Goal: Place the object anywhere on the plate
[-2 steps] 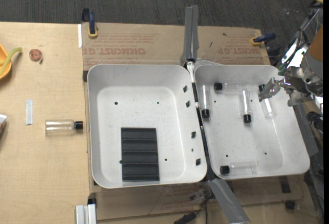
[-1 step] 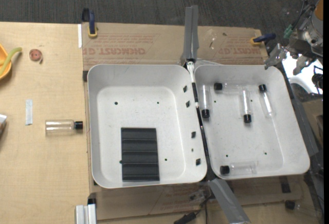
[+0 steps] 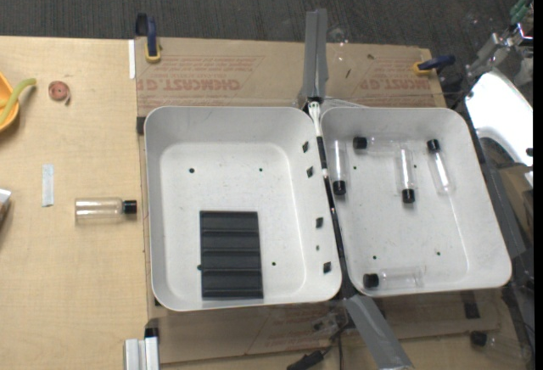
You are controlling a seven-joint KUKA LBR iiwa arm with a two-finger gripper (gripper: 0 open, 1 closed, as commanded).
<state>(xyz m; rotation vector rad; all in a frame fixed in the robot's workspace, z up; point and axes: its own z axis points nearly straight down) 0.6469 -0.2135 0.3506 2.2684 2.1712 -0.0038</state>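
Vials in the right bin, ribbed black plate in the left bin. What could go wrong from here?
The clear vials are see-through and round, so a grasp may miss or slip. One vial lies against the right bin wall, likely awkward for fingers. On the black plate, a vial could roll off the ridges.

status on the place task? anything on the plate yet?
Done: nothing visible. The dark ribbed plate in the left bin has nothing on it. In hand: nothing seen; the arm sits off at the right edge, outside the bins. Left: the whole job. The clear black-capped vials lie in the right bin; one needs picking up and setting on the plate.
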